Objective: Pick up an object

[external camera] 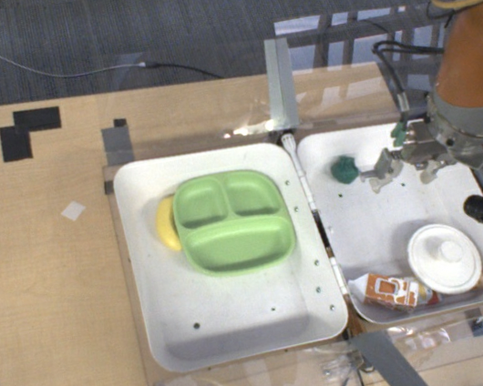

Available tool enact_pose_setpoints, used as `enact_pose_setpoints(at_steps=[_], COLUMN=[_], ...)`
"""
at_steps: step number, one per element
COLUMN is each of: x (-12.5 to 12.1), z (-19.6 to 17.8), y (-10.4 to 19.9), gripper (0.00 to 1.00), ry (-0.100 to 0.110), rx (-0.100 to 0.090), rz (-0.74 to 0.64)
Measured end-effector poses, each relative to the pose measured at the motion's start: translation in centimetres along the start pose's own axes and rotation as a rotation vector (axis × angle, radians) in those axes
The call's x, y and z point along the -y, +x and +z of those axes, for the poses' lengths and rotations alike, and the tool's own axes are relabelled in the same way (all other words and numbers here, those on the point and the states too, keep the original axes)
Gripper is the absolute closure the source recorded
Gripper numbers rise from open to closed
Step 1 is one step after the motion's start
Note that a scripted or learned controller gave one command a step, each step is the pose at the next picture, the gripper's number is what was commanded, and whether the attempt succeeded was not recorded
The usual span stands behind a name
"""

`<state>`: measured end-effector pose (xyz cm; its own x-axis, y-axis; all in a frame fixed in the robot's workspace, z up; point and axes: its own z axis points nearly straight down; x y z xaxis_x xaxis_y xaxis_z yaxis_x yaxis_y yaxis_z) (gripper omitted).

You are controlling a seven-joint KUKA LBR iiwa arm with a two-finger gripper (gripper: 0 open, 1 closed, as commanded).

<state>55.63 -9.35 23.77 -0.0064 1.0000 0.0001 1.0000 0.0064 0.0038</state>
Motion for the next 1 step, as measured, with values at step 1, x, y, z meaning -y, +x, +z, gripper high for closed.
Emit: enact_pose_setpoints(at_steps=[1], x=[-9.00], z=[5.29], y=[2.40], gripper=[0.00], ry=[-0.001], rx=[0.001], rz=[-0.242])
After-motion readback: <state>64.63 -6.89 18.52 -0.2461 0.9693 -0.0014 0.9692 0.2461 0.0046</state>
